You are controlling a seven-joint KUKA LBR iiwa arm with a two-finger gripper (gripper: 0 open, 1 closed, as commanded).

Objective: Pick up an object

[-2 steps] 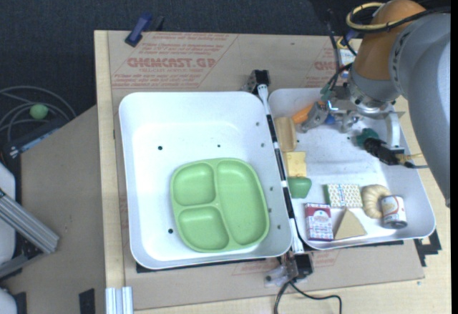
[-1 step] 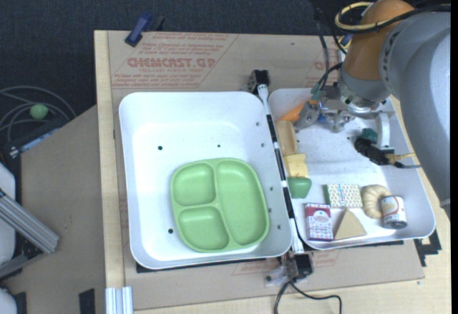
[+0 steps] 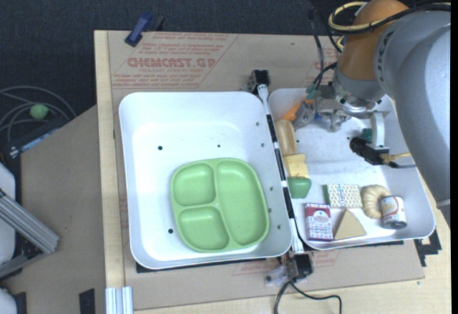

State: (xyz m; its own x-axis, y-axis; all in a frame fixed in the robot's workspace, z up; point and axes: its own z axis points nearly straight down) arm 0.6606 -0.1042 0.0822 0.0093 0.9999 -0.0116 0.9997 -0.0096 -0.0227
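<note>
Position: the gripper (image 3: pixel 330 118) hangs low over the far end of the right bin (image 3: pixel 336 157), below the orange band (image 3: pixel 368 41) of the grey arm (image 3: pixel 426 84), which comes in from the right of the view. You cannot tell from this angle how far the gripper is open, and you can see no object in its hold.

Candidate objects: all lie in the right bin. Along its left wall you find four items, from far to near:
- a small orange piece (image 3: pixel 288 114), just left of the gripper
- a tan cylinder (image 3: pixel 286 136)
- a yellow block (image 3: pixel 295 164)
- a green piece (image 3: pixel 299 187)

Each touches or nearly touches the next.

Across the near end you find five more:
- a red packet (image 3: pixel 318 222)
- a tan wedge (image 3: pixel 349 225), just beside the packet
- a patterned square (image 3: pixel 343 195), just behind the wedge
- a pale lumpy piece (image 3: pixel 373 199)
- a small can (image 3: pixel 393 212), touching the lumpy piece on its right

This near row lies well apart from the gripper.

Left side: the left bin (image 3: pixel 139 134) holds one green divided plate (image 3: pixel 218 204). It has three compartments and lies flat toward the near side, well apart from the gripper.

Support: both bins sit side by side on the desk (image 3: pixel 179 66), their walls meeting along the centre. You also see a small blue object (image 3: pixel 141 28) at the desk's far left corner.
</note>
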